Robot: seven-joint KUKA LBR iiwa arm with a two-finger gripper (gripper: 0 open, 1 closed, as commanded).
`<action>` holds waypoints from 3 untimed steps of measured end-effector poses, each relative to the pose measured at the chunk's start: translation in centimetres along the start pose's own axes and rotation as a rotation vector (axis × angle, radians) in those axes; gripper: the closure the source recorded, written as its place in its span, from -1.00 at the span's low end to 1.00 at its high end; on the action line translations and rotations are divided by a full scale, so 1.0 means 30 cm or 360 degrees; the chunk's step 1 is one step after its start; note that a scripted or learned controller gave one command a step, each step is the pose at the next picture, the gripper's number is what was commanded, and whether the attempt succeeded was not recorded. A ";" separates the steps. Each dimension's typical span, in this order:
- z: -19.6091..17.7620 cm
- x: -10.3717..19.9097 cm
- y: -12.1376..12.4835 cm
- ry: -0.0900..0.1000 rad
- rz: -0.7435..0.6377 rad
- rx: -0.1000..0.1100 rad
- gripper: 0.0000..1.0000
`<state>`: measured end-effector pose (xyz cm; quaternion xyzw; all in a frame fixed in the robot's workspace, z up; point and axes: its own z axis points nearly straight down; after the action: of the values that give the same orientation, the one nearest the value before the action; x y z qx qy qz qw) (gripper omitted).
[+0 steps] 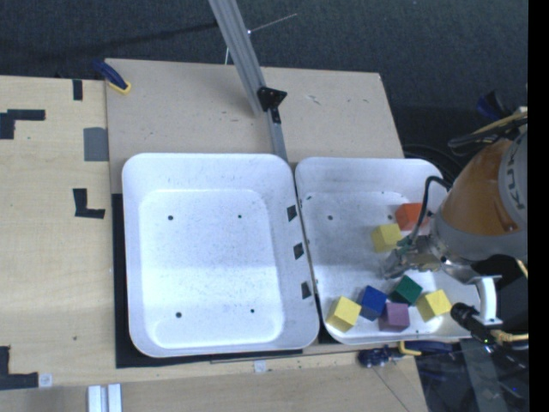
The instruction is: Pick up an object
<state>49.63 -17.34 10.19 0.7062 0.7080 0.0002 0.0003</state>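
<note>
Two white bins share the wooden bench; in the right bin (343,187) a yellow cube (385,237) sits just left of the gripper (405,256), with green cube (408,289) just below. Whether the gripper is clenched or released, I cannot tell.

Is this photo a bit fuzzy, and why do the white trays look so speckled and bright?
Camera view: soft overall, so the small blocks have blurred edges; the left bin and right bin look bright under even light, with grainy dark specks; the gripper is too blurred to read.
</note>
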 end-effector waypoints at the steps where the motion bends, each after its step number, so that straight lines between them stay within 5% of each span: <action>1: -0.190 0.002 0.034 -0.0002 0.0001 -0.0005 1.00; 3: -0.459 -0.008 0.064 -0.0002 0.0001 -0.0003 1.00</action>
<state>51.55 -17.58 23.96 0.7064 0.7078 0.0005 0.0014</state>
